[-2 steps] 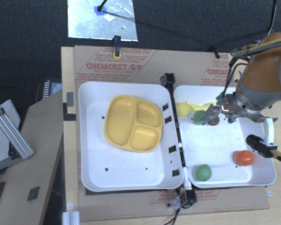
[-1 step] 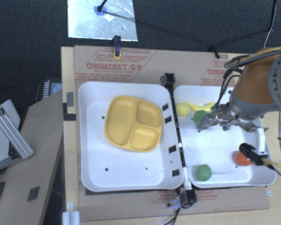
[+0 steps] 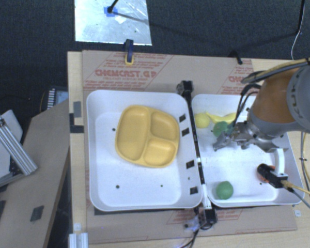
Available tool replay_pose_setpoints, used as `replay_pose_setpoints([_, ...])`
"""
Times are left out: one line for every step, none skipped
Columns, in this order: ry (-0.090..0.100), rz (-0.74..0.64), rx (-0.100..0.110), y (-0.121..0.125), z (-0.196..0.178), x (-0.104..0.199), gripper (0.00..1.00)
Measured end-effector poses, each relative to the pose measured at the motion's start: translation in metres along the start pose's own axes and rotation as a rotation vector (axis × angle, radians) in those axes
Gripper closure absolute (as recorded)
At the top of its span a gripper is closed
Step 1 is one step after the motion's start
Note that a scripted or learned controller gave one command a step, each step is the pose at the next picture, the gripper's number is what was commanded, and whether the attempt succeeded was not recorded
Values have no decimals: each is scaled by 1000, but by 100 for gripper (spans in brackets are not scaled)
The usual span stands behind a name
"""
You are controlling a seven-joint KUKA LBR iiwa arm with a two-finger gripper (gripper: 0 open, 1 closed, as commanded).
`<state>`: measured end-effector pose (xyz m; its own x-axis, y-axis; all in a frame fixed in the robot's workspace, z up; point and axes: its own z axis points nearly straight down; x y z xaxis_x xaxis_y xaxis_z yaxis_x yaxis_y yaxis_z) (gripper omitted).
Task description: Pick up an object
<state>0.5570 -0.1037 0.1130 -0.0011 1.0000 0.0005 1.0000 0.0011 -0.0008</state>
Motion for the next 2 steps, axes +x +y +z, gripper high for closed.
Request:
replay_pose_setpoints([-1, 1, -3, 1, -12, 0, 100])
replay_pose_setpoints([-1, -4, -6, 9, -66, 7, 100])
